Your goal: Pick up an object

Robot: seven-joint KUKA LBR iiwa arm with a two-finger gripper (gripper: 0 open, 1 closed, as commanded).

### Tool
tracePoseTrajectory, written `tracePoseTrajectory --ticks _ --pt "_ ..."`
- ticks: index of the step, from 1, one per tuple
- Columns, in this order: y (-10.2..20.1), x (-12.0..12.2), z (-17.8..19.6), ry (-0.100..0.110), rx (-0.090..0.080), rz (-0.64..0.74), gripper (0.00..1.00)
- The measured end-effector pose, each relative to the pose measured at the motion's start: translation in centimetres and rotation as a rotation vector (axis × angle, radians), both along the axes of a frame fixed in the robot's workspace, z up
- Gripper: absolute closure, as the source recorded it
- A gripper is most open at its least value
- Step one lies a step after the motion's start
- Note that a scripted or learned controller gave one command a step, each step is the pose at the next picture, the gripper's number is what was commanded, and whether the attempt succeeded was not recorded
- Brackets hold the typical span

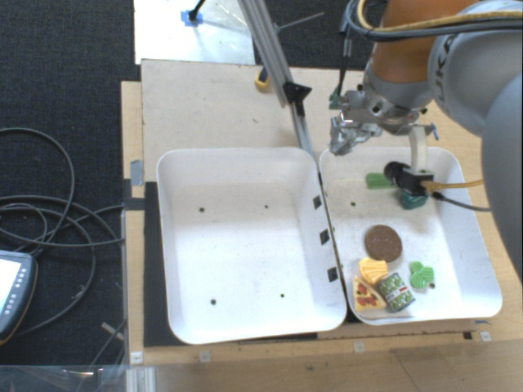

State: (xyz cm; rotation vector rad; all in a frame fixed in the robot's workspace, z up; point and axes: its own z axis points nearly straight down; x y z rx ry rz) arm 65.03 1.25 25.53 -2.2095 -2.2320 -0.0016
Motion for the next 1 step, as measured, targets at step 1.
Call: tracePoseTrajectory --ticks 1 --pt "6.42 0.4 -0.65 -0.002 0.001 0.001 1.0"
